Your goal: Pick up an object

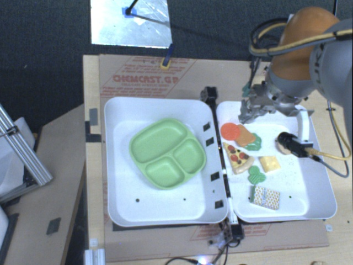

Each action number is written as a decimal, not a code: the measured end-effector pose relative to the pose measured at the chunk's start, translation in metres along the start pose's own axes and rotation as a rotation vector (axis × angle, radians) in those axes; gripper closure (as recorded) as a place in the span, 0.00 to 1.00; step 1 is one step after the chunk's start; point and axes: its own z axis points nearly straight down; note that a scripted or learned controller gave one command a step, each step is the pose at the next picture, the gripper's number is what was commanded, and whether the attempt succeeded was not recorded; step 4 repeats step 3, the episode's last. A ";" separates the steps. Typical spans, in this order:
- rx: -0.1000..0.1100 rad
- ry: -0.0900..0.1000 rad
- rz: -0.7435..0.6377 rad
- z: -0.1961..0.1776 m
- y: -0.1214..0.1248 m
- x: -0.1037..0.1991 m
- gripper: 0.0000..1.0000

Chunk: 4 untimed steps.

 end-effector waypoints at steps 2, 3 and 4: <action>0.001 -0.003 0.005 0.007 0.028 0.048 1.00; 0.003 -0.003 0.009 0.000 0.020 0.046 1.00; 0.003 -0.003 0.009 0.000 0.020 0.046 1.00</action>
